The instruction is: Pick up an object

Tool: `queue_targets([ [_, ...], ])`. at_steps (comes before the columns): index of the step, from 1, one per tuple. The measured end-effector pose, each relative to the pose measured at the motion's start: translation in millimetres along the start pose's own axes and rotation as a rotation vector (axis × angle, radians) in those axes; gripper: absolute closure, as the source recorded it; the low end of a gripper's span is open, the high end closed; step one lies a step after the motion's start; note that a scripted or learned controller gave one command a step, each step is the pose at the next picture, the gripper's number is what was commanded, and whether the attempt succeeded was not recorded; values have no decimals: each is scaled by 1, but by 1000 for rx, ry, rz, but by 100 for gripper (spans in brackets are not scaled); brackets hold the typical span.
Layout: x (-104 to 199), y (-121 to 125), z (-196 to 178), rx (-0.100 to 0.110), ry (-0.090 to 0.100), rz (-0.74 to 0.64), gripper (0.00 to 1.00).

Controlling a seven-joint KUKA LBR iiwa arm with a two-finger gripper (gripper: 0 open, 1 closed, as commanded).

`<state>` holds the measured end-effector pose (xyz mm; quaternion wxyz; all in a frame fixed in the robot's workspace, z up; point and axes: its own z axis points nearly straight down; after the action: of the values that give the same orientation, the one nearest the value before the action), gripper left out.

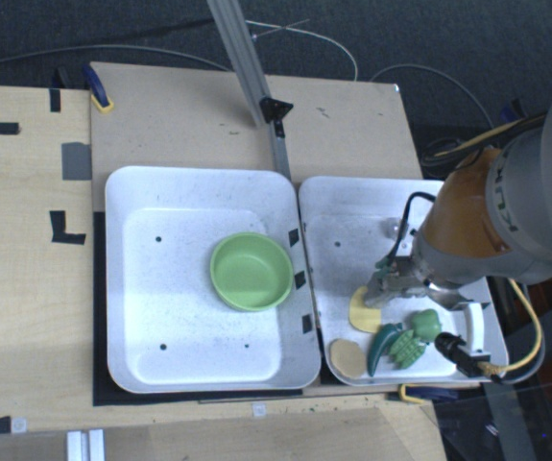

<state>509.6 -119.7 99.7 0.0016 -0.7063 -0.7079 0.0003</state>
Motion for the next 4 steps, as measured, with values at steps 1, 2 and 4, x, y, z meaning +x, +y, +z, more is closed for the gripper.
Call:
queue_targets([
  [1, 4, 6, -43, -4, -2, 0, 100],
  [2, 9, 3, -105, -7, -3, 0, 100],
  [4, 64, 31, -144, -2, 0, -5, 100],
])
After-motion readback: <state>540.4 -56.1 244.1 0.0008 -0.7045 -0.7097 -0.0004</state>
